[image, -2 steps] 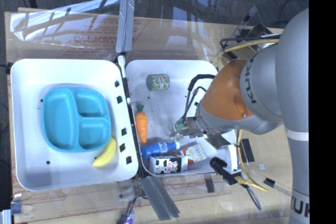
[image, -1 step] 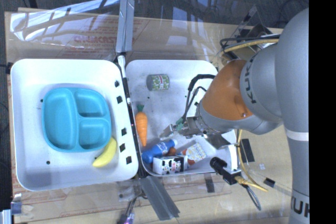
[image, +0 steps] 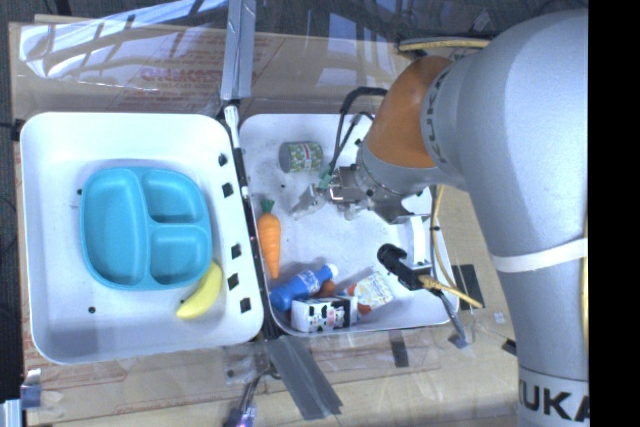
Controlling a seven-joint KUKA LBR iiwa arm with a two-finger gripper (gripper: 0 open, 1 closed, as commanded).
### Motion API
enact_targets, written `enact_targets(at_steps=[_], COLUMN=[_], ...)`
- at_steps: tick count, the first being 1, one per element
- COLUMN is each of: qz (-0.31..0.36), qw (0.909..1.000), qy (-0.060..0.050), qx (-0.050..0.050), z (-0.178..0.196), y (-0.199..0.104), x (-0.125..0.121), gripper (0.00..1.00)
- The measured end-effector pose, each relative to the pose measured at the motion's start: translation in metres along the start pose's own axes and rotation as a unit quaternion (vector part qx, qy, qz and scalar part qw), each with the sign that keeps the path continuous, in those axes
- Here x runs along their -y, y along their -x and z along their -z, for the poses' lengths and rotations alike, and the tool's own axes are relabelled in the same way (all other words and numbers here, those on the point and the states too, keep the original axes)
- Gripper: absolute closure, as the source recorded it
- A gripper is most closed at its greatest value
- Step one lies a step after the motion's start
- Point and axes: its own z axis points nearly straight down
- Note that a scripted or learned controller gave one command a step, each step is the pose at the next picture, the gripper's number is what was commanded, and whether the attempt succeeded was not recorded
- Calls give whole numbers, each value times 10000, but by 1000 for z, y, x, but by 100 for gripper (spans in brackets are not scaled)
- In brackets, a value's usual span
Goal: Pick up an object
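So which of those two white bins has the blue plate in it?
The left bin holds the blue divided plate, with a banana beside it. The right bin, where the arm reaches, holds small clutter instead.

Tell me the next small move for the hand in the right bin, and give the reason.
Probably a short descent where it is. The hand hangs over bare floor of the right white bin, between the small green can and the orange carrot, touching neither as far as I can tell. Shifting toward the can first might serve better.
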Motion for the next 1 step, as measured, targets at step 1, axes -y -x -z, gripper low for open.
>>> enact_targets(at_steps=[1], qz=[-253], qw=[9997], qy=[9], qx=[-1], z=[30], y=[0], x=[-61], gripper=[0])
